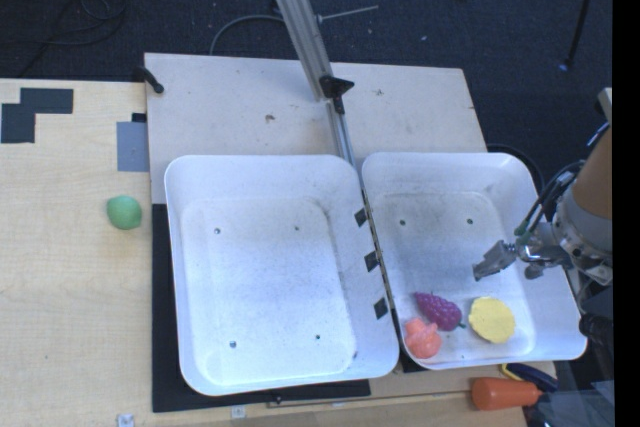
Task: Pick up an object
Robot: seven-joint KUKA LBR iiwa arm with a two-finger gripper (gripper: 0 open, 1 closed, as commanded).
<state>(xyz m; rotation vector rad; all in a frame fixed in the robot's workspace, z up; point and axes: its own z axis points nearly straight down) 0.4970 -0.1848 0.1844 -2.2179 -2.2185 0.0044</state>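
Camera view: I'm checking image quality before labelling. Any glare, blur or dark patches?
Camera view: soft all over, so the purple toy and yellow toy lack fine detail; the white bins are bright, nearly washed out; the floor behind is very dark; the hand is dim and blurred.

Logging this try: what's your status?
Gripper above right bin, holding nothing. Yellow disc, purple grape bunch, orange piece untouched below. Path clear.

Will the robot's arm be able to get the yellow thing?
Probably yes. The yellow thing lies uncovered in the right bin, just below the gripper, with nothing between them.
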